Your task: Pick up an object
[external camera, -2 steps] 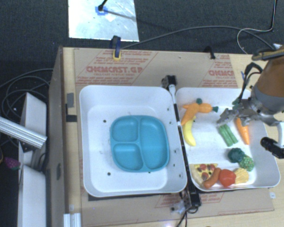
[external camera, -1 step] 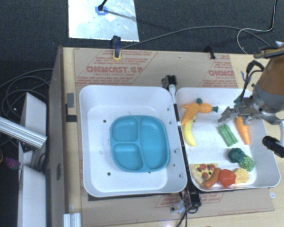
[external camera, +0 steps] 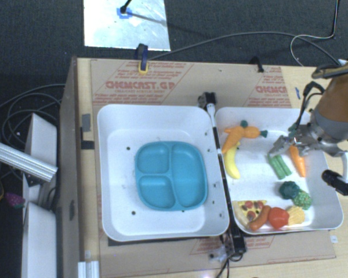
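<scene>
The right bin (external camera: 256, 177) holds several toy foods. My gripper (external camera: 289, 145) hangs over its right part, just above a green stalk piece (external camera: 280, 167) and a small orange carrot (external camera: 300, 163) that lie side by side. Nothing can be seen held in it. A yellow banana (external camera: 231, 162) and an orange carrot with a green tip (external camera: 241, 134) lie at the bin's left. Broccoli (external camera: 294, 193) sits below the gripper. Along the front edge are a pizza slice (external camera: 249, 207), a sausage (external camera: 261, 218), a red tomato (external camera: 278, 217) and a yellow piece (external camera: 297, 215).
The left bin (external camera: 113, 132) bears a blue divided plate (external camera: 170, 175). A clamp (external camera: 209, 101) sits where the two bins meet at the back. The grey and orange arm (external camera: 339, 106) comes in over the right bin's far right corner. Cables trail on the floor to the left.
</scene>
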Tool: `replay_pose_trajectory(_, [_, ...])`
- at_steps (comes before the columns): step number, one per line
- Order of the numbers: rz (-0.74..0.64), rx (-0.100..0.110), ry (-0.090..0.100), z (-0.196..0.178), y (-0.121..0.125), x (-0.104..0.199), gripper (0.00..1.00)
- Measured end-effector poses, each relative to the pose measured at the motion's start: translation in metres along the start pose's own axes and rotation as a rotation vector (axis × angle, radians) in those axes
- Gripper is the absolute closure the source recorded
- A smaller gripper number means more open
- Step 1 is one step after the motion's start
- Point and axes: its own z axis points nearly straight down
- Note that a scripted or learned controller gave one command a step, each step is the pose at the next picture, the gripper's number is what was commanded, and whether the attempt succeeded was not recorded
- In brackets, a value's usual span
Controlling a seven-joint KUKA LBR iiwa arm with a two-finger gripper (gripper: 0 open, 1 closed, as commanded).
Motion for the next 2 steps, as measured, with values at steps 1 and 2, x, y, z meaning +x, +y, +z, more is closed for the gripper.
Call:
replay_pose_trajectory(1, [-0.003,-0.002,0.001,-0.031,-0.003,0.019,0.00])
replay_pose_trajectory(2, [-0.003,-0.001,0.001,-0.028,0.000,0.030,0.00])
